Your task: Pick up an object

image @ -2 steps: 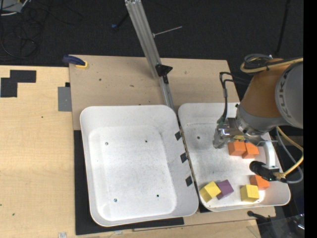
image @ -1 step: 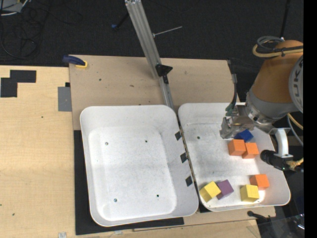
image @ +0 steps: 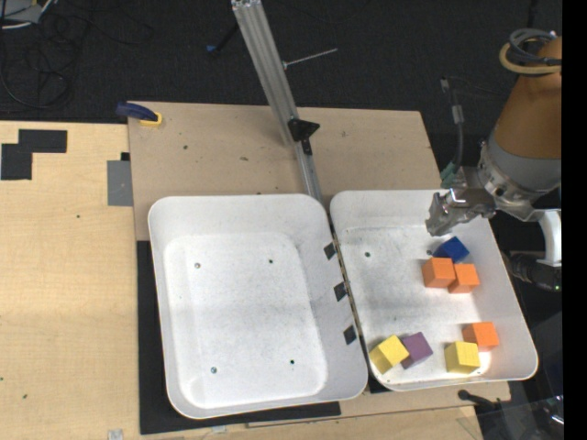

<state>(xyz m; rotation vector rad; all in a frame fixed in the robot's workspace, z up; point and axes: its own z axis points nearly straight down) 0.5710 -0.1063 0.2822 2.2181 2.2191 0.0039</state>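
1. the end effector [image: 444, 216] hangs over the upper right part of the right bin [image: 385, 211]; whether it is open or closed cannot be told from this slant, and nothing shows in its grasp.
2. a blue block [image: 451, 248] lies just below it, near but apart from the tip.
3. two orange blocks [image: 439, 272] [image: 466, 278] sit side by side, touching, just below the blue one.
4. near the bin's lower edge lie a yellow block [image: 391, 351] touching a purple block [image: 416, 346], then another yellow block [image: 461, 357] with a third orange block [image: 482, 335] beside it.
5. the left bin [image: 170, 216] sits alongside on the desk [image: 220, 149].
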